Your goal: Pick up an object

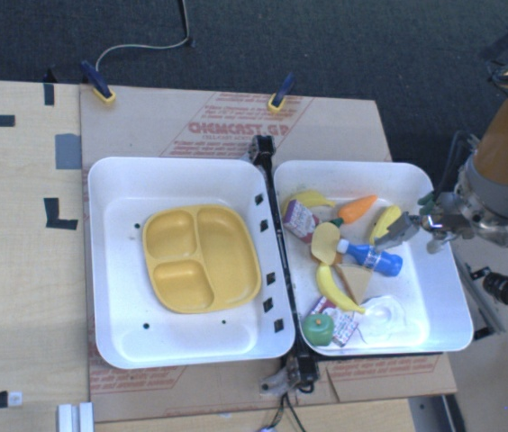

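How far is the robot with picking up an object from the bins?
Done: nothing looks lifted yet. The yellow divided plate lies flat in the left bin, and the toys, such as the blue bottle and the banana, rest in the right bin. In hand: the end effector sits at the right bin's right side, beside a yellow toy. Left: grasping and lifting.

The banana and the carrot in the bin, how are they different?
The banana is yellow and curved; the carrot is orange and straight. The banana lies near the right bin's front, the carrot toward the back, nearer the gripper. Both are small toy foods lying flat.
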`<action>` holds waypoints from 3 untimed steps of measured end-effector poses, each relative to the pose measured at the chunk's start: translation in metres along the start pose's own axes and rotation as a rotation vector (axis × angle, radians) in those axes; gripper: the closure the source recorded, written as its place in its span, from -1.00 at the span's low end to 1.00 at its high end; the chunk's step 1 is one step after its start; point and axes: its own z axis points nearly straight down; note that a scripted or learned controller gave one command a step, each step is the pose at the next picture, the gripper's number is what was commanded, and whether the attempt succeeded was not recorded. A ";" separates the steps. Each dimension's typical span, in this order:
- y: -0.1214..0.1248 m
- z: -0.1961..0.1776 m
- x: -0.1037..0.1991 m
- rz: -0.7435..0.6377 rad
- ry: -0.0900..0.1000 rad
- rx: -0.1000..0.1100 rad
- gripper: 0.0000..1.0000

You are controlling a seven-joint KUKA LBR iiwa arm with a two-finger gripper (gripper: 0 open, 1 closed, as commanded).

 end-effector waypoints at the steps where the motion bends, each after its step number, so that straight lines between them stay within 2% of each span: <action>1: -0.014 0.174 0.038 0.000 0.002 -0.001 -1.00; 2: -0.013 0.164 0.036 0.002 -0.001 -0.005 1.00; 3: 0.002 0.076 0.154 -0.002 0.001 0.000 1.00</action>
